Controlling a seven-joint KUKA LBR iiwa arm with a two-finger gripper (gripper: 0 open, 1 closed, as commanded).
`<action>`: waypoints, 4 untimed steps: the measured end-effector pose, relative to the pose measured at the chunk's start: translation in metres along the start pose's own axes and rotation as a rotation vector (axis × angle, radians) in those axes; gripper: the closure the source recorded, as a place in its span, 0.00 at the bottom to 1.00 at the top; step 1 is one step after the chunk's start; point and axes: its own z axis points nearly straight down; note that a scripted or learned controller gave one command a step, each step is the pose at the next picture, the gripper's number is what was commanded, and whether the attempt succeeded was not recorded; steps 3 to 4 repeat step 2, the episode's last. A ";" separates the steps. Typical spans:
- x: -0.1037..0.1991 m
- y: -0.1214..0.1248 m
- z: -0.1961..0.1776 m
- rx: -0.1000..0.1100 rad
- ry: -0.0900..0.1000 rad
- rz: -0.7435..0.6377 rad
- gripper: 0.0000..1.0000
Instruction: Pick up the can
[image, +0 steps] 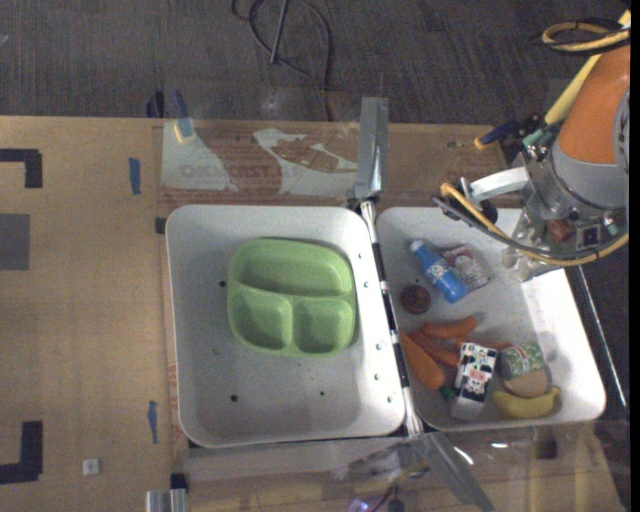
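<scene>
Gripper (520, 262) state unclear, over rt bin (585, 345), 1 can (523, 360), 3 carrots (437, 349).

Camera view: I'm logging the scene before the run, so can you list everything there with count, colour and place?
bins: two, white, side by side on the bench
divided plate: one, green, left bin
bottle: one, blue, right bin, far part
round item: one, dark red, right bin
carrots: a few, orange, right bin centre
carton: one, white, patterned, near part
can: one, green-topped, near right
banana: one, yellow, near edge
arm: one, grey and orange, above right bin's far corner
</scene>
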 end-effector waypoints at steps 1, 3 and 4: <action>0.019 0.060 0.001 -0.002 0.002 -0.447 1.00; 0.043 0.091 0.023 -0.001 0.002 -0.507 1.00; 0.043 0.091 0.023 -0.001 0.002 -0.507 1.00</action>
